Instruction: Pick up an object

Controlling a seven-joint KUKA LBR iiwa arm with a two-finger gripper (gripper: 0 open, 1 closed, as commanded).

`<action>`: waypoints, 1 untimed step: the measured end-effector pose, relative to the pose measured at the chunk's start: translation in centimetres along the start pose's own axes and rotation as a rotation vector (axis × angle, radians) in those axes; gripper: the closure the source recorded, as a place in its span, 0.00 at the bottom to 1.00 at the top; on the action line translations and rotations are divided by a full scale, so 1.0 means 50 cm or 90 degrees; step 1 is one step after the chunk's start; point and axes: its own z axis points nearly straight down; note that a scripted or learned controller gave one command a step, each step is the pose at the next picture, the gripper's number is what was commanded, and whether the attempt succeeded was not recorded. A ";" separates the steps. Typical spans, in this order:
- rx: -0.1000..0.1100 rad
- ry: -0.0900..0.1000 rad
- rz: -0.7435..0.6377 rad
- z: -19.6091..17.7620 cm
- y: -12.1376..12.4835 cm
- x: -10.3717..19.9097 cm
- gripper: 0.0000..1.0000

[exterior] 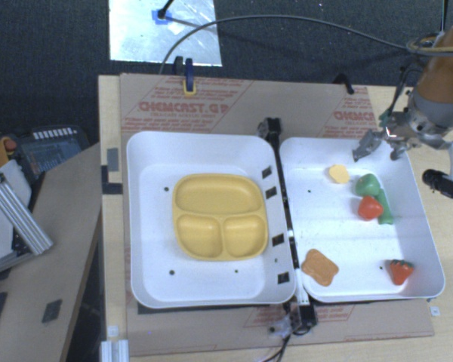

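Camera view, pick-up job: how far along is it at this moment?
Nothing looks picked yet. The end effector hangs open over the right bin's upper right corner with nothing between its fingers. The yellow piece, red-and-green toy, orange cracker and strawberry lie on the floor. Descent, grasp and lift remain.

The arm (442, 74) runs off the right edge, so most of it is cut away. The hand (379, 146) is too small to read its grip.
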 end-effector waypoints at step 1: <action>-0.001 0.000 -0.001 0.084 -0.007 0.007 0.00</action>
